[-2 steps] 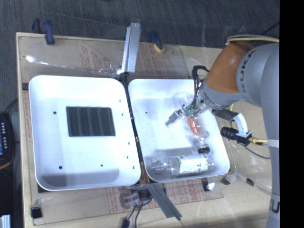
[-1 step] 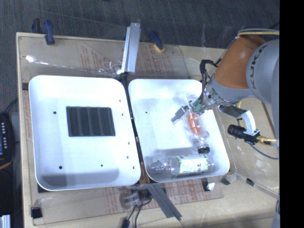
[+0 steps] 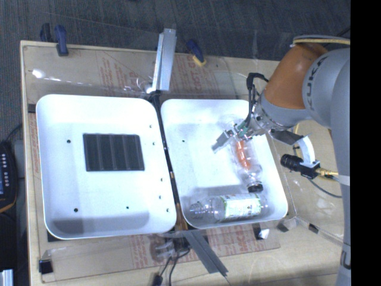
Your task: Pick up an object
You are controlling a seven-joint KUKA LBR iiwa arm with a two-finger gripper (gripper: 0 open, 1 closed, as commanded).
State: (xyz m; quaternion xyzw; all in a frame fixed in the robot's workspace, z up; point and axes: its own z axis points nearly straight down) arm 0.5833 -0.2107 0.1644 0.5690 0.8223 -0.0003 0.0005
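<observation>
- Two clear plastic bottles lie in the right-hand shallow white bin (image 3: 178, 177): one clear bottle with an orange-red label and a black cap (image 3: 245, 159), and one clear bottle with a pale green-and-white label (image 3: 229, 208).
- One two-finger gripper (image 3: 229, 137) on the grey arm with the orange band (image 3: 297, 79) sits low over the upper middle of that bin; whether its fingers are apart or together cannot be told (they blur into the clear plastic beneath).
- The orange-labelled bottle lies right at the gripper, its upper end just under the tool and its black cap pointing away towards the near wall; nothing shows it clamped between the fingers.
- The green-labelled bottle lies well below the gripper, along the bin's near wall, just beyond the cap of the first bottle.
- One dark ribbed rectangular pad (image 3: 113, 152) lies in the left-hand shallow white bin (image 3: 53, 112), far to the gripper's left, past the dark divider between the bins.
- Open white floor lies to the gripper's left inside its own bin; the bin's right wall is close behind the tool.
- One upright grey metal bar (image 3: 165, 58) stands beyond the bins, up and left of the gripper, and two blue clamps (image 3: 59, 37) grip the bench's far edge.
</observation>
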